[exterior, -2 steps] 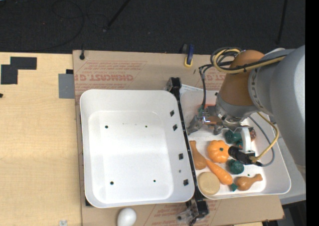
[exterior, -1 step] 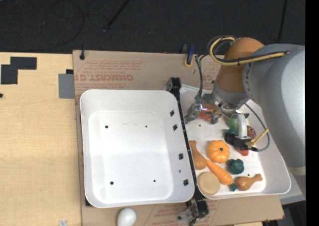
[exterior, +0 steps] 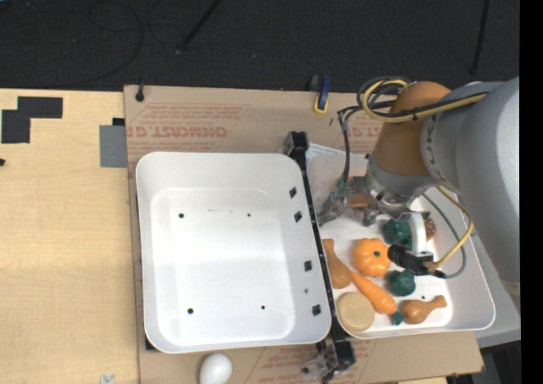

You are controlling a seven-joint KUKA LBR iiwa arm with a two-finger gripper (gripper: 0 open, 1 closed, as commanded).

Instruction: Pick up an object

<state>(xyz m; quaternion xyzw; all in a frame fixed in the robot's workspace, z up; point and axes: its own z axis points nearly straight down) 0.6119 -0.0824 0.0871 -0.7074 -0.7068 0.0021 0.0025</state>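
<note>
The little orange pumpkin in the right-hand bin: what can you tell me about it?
The pumpkin is a small, glossy orange toy, seemingly plastic, round with shallow ribs and a short stem on top. It sits roughly upright near the middle of the right bin, among other toy foods. An orange carrot lies just below it, apparently touching, and a dark green piece sits at its lower right. The robot's wrist hangs just above and to its right.

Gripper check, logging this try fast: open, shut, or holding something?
Gripper: cannot be told; it is low in the right bin among the toys.
</note>
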